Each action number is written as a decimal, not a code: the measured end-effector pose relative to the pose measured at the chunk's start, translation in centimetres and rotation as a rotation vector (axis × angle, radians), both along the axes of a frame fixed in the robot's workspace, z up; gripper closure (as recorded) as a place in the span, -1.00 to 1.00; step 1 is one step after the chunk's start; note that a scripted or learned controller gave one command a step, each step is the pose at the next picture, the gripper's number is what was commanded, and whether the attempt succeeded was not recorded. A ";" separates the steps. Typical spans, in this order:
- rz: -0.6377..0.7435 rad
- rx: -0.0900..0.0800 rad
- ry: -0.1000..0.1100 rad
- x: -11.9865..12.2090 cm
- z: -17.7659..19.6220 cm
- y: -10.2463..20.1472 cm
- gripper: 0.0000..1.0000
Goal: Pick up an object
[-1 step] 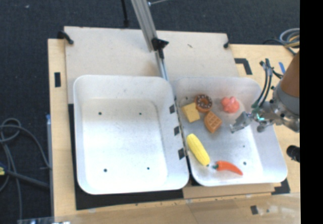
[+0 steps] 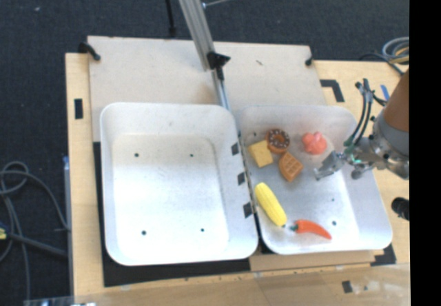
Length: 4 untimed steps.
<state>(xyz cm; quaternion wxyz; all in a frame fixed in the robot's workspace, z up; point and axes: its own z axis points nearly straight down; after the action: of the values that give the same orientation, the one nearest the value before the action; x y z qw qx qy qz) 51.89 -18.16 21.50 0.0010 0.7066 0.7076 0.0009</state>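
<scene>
The right bin (image 2: 365, 218) holds several toy foods. A yellow block (image 2: 260, 154), a brown donut (image 2: 278, 140) and an orange waffle (image 2: 290, 167) cluster near its upper left. A pink fruit (image 2: 315, 143) lies to their right. A yellow corn cob (image 2: 271, 204) and an orange-red pepper (image 2: 311, 229) lie near the front. My gripper (image 2: 342, 170) hangs over the right side of this bin, just right of the waffle and below the pink fruit. Its fingers are spread open with nothing between them.
The left bin (image 2: 172, 184) sits beside the right one, sharing a middle edge. A slanted metal pole (image 2: 196, 15) rises behind the bins. Cables (image 2: 365, 101) trail along the arm at the right.
</scene>
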 end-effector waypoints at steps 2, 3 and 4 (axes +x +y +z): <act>-0.003 -0.001 0.007 -0.7 -11.4 0.0 -1.00; -0.010 -0.002 -0.003 -0.4 -10.0 -0.1 1.00; -0.006 -0.003 -0.005 -1.1 -4.8 -0.7 1.00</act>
<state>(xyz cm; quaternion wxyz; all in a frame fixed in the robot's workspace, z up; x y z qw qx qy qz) 50.80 -18.88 16.68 0.0036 0.7087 0.7055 0.0014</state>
